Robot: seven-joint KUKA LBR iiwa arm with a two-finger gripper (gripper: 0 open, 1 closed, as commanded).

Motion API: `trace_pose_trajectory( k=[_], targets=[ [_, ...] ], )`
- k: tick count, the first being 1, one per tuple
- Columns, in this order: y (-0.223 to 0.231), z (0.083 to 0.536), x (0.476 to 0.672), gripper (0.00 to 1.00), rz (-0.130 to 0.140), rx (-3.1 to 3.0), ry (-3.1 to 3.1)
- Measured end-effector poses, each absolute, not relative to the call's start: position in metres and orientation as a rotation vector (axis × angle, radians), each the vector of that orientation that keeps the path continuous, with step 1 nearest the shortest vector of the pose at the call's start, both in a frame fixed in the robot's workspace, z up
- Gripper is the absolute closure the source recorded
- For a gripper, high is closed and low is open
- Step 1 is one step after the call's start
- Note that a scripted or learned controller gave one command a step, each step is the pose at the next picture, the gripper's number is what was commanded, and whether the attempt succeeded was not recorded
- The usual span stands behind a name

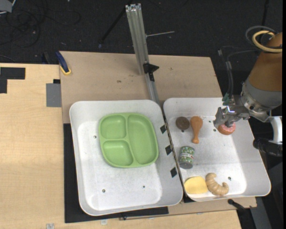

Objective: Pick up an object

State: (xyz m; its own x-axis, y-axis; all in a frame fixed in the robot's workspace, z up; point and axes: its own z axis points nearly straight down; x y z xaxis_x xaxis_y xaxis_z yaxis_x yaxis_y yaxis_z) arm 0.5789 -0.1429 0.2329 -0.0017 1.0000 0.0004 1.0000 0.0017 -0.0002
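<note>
We see two white bins (86,128): a green divided plate (128,140); a brown ball (182,123), orange drumstick (196,128), pink-red item (226,128), green patterned can (186,156), yellow piece (195,185), tan croissant (217,184).

Even overhead light is cast on the white bins (119,194); the floor behind is left dark, details slightly soft.

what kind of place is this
Probably a robotics lab test bench: an arm reaches over two white bins, toy food such as a croissant sits inside, and cables trail across the dark floor.
</note>
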Motion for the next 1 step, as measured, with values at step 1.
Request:
trace_pose_trajectory(
  k=[1],
  targets=[
    [-0.0888, 0.2212, 0.5810, 1.00, 0.001, -2.213, -2.224]
  ],
)
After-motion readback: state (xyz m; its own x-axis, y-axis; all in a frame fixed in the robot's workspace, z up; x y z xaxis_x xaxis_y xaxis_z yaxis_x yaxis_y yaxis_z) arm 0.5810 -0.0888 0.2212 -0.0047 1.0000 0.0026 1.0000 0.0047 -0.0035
